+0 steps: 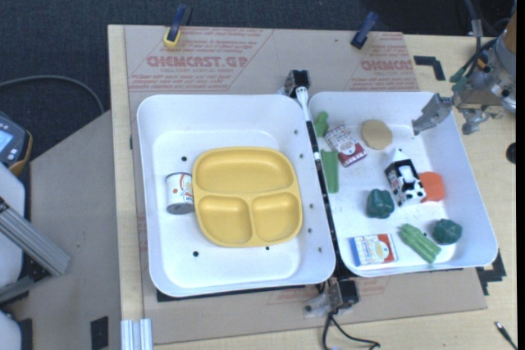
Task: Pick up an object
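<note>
- tool [433,114] at right edge of frame, over upper right rim of right bin [476,201]; nothing seen between fingers, can't tell how far open
- right bin items: tan disc [377,134], red-white packet [348,147], black-white cow toy [404,179], orange piece [432,187], dark green lumps [380,203], small carton [373,249]
- left bin [156,135]: yellow divided plate [246,196], small can [178,193] touching its left side
- both bins on desk [131,53]

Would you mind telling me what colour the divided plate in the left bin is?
The divided plate is yellow, seen clearly in the camera view.
</note>
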`<state>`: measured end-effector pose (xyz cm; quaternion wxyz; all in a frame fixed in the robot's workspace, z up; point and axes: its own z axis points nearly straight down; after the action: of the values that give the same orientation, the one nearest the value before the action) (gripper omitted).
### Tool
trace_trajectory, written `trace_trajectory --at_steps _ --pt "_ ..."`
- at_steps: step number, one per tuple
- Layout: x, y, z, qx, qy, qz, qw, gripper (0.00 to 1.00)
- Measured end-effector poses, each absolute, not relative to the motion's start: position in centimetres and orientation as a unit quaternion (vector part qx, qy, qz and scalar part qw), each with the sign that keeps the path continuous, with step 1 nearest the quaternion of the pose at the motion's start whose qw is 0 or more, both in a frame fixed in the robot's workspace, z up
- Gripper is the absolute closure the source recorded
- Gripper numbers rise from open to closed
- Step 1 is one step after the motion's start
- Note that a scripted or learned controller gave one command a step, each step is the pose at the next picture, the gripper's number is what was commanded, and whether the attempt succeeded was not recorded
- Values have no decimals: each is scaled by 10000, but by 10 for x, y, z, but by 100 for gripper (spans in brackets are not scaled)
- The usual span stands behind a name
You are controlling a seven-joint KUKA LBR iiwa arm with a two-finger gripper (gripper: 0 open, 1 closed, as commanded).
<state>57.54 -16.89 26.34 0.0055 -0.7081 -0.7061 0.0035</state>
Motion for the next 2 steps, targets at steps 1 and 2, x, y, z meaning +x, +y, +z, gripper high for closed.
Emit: trace_trajectory --at_steps 1,2 --pt "577 -169 269 -7071 -7071 7 11 0" --pt "584 -161 217 -7066 -7076 21 38 0"
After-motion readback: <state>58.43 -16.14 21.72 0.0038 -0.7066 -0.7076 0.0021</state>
